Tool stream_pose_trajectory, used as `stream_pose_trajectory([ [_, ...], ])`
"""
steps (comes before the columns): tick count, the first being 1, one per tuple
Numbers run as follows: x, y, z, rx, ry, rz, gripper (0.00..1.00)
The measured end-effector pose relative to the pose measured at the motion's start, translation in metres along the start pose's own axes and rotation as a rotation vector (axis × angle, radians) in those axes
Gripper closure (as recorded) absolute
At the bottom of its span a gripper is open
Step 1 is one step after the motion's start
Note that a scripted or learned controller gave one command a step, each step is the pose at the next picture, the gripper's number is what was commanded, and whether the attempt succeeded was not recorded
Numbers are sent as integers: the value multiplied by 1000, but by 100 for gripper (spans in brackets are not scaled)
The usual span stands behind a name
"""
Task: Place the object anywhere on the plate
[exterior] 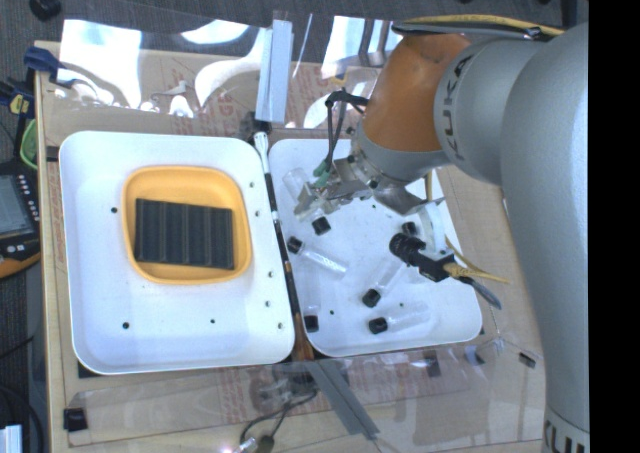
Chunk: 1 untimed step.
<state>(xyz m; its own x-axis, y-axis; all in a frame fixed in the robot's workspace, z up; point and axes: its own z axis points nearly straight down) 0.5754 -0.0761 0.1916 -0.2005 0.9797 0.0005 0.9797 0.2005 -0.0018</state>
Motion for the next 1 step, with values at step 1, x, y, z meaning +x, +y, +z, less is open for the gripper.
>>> stream_pose_trajectory([
  [1, 76, -3, -13, 3, 1, -152, 100],
])
